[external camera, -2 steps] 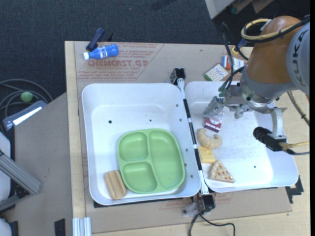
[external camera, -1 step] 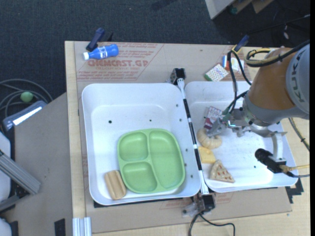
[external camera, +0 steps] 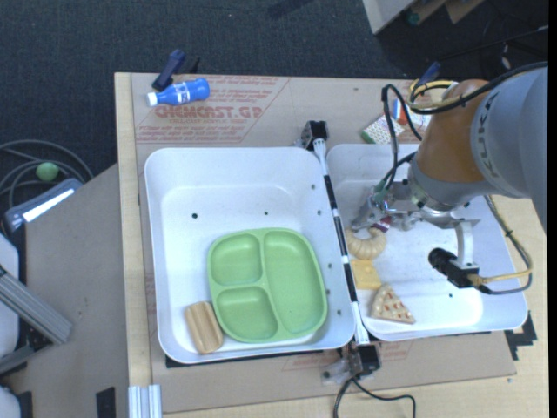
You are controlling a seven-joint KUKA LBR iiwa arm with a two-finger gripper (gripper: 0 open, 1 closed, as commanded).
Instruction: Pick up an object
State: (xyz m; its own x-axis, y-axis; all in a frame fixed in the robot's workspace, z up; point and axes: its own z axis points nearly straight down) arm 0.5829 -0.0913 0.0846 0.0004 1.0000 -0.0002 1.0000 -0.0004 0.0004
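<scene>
My gripper point(external camera: 381, 217) reaches down into the right bin point(external camera: 496, 313), near its left wall, under the grey arm with the orange band. Just below it lies a beige ring-shaped doughnut point(external camera: 367, 245), close to or touching the fingertips. A yellow cheese-like piece point(external camera: 365, 275) and a pizza slice point(external camera: 392, 306) lie further toward the front of the same bin. The arm's body hides the fingers, so their state is unclear.
The left bin point(external camera: 174, 190) holds a green three-compartment plate point(external camera: 265, 283) and a tan bread-like piece point(external camera: 204, 326) at its front left. A blue and white bottle point(external camera: 179, 92) lies on the cardboard behind the bins. Cables run along the right bin's right side.
</scene>
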